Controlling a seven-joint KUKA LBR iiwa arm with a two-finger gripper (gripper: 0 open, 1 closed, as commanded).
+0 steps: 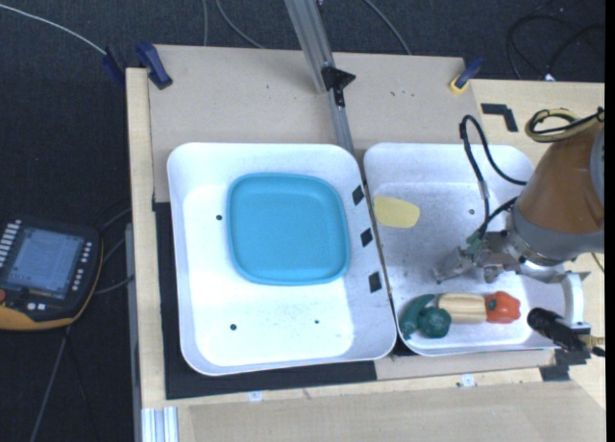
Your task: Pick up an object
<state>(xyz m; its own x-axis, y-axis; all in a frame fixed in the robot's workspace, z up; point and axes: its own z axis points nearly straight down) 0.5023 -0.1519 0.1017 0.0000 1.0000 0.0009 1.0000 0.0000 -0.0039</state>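
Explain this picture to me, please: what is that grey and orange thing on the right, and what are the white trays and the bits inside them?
You are looking down at a slant from one camera fixed above a workbench. The grey and orange thing is a robot arm reaching in from the right. Its grasping tool hangs over the right bin; I cannot tell whether it grips anything. That bin holds a yellow piece, a green object and a tan stick with a red end. The left bin holds a blue tray. The arm's job is to pick up one object.
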